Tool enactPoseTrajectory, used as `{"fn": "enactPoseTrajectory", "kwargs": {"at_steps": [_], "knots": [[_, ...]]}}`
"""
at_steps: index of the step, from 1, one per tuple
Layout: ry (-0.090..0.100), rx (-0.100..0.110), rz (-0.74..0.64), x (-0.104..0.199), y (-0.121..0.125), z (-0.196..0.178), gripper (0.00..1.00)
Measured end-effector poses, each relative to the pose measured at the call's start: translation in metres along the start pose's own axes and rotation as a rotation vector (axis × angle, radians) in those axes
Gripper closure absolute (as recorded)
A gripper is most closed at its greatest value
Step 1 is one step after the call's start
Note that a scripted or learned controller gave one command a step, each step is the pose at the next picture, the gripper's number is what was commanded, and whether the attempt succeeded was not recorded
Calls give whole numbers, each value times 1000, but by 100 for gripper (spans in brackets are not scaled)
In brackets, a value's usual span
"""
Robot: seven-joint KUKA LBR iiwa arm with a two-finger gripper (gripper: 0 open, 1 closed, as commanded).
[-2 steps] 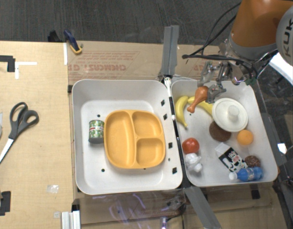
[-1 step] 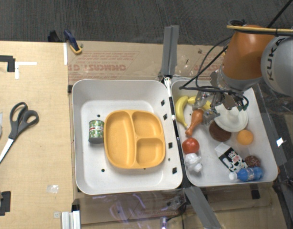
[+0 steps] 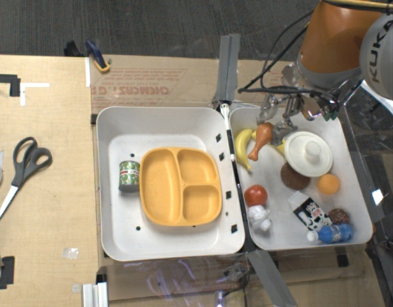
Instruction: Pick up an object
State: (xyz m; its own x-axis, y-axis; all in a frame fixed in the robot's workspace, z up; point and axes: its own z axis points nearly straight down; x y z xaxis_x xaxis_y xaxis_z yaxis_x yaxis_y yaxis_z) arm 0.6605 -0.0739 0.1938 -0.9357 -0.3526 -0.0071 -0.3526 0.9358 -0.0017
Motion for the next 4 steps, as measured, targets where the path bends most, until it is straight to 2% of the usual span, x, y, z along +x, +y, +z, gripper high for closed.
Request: {"fn": "enactPoseTrajectory", "kwargs": {"at_steps": [1,2,3,4], "knots": [[2,-2,-279,12,-28,100,100],[0,-1,-295,-2,8,0,100],[3,-1,-187,65,-5,101,100],[1,-1,-183,25,50,1,100]]}}
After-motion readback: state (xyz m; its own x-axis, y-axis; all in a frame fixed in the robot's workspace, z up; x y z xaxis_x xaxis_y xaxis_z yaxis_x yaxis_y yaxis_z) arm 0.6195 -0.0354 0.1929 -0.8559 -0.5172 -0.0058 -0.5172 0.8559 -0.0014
